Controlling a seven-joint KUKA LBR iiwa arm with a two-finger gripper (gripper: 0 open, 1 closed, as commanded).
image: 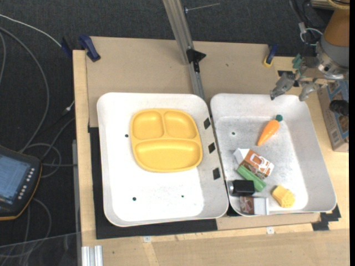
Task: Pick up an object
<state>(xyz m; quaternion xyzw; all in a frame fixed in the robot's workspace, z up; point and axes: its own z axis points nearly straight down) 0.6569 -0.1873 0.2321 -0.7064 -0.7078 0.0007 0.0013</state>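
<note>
Near edge of the right bin (321,165): a small brown packet (247,205) lying at the rim, a black block (242,187) touching it on the far side, a yellow toy (283,195) sitting just right of both

A bit farther in, a green bar (250,175) lying at a slant, with a brown-and-white carton (257,163) resting partly over it; all five items crowding together in the near half of that bin

Toy carrot (269,131) lying alone toward the bin's far right, tilted, green tip pointing far-right, well apart from the cluster

Left bin (111,165) holding a yellow divided plate (165,139), sitting flat in its far half; two small compartments on the far side, one wide compartment on the near side

Both bins sitting side by side on the table (138,65), edges touching along the middle

Far right: the hand (293,89) hovering over the far right corner of the right bin, past the carrot, fingers (280,87) spread and released, gripping nothing. Nothing picked up yet; all objects lying in the bins

Grey arm (335,43) reaching in from the right edge

A metal post (180,26) rising from the far table edge between the bins; blue clamp (89,47) sitting at the far left corner
</note>
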